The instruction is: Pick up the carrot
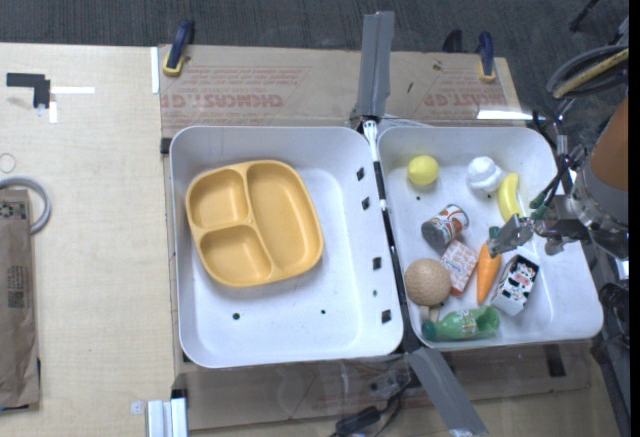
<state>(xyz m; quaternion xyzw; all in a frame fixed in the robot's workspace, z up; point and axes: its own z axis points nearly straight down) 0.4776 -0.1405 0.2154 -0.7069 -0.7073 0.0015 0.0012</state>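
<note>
From my station the pincer [516,230] sits low in the right bin [570,325], just above the top end of the carrot [487,271]. Its tips look slightly parted with nothing between them, so I log it as released; the carrot lies loose on the bin floor.

The carrot lies nearly upright in the view, tilted a little, between a small red-and-white box [460,265] on its left and a black-and-white carton [516,285] on its right, both touching or just beside it. A banana [509,195] is just above the pincer; a can [444,225] and a brown ball [427,281] lie further left.

Risks, as I judge them: tight neighbours may block a finger, or the carton gets pinched instead. Gripping the narrow top end could let the carrot pivot and slip.
</note>
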